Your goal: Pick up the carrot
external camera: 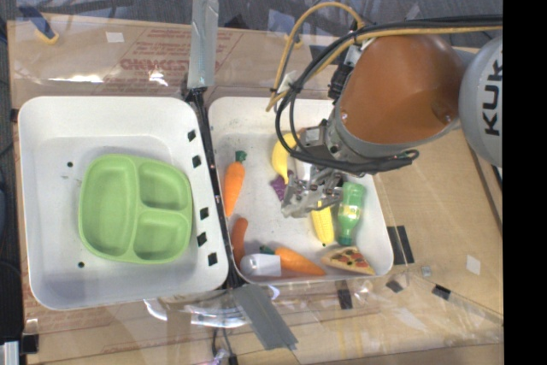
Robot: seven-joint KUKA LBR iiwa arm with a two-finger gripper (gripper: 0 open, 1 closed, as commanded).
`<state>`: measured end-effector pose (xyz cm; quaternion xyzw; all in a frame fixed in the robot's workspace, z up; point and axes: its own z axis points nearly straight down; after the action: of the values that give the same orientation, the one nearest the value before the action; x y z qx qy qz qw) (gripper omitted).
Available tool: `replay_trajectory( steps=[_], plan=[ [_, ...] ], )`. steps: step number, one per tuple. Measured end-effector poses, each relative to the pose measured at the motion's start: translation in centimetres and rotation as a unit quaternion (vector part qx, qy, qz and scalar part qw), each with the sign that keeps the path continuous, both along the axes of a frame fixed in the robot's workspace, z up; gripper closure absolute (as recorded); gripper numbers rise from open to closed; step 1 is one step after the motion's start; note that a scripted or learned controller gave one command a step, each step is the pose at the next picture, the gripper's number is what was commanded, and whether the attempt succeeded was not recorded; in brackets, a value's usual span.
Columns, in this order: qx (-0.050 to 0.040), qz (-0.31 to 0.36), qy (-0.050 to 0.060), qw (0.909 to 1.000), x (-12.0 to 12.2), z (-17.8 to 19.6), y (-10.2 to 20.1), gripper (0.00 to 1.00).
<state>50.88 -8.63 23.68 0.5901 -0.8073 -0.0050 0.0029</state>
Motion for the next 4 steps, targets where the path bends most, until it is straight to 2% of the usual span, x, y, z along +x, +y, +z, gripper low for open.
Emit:
replay_trajectory(
  steps=[1, 2, 3, 4],
  plan=[
    [-0.0022, -0.107, -0.004, 0.9942, -1.9, -4.6, 5.6, 1.0],
    [-0.0023, -0.071, -0.003, 0.9975, -3.2, -4.6, 9.5, 1.0],
    [-0.0033, -0.015, -0.011, 0.9998, -3.1, 11.4, 7.7, 1.0],
    [-0.0024, -0.093, -0.001, 0.9957, -3.4, -2.4, 9.5, 1.0]
  ],
)
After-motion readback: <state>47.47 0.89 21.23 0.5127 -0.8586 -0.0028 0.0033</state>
